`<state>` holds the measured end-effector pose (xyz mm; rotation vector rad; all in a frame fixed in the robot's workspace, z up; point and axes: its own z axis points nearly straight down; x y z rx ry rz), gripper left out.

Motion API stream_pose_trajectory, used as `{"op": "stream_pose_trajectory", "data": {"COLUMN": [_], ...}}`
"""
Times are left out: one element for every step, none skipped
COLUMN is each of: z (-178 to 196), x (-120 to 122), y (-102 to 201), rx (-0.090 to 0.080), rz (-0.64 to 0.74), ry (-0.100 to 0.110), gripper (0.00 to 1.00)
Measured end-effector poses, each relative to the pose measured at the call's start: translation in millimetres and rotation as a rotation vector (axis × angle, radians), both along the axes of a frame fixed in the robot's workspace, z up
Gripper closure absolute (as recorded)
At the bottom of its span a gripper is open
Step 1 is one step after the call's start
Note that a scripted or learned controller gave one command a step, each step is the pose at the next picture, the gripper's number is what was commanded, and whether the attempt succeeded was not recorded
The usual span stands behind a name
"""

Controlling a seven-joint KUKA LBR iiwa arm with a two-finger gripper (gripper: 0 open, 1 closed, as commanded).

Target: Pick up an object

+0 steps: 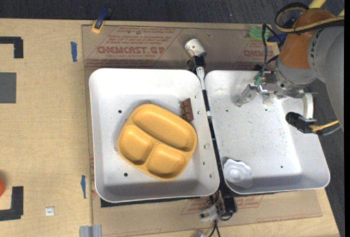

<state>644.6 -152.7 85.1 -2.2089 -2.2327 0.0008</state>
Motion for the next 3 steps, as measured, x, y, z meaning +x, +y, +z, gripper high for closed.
{"op": "stream_pose_trajectory", "data": {"z": [0,0,11], "x": [-48,-30,-28], "y": [45,1,3], "rx": [0.001,-0.001,-0.001], "rz": [-0.247,-0.207,-0.205], "ry": [0.000,-0.002,-0.006], "gripper": [0.00,0.00,1.00]}}
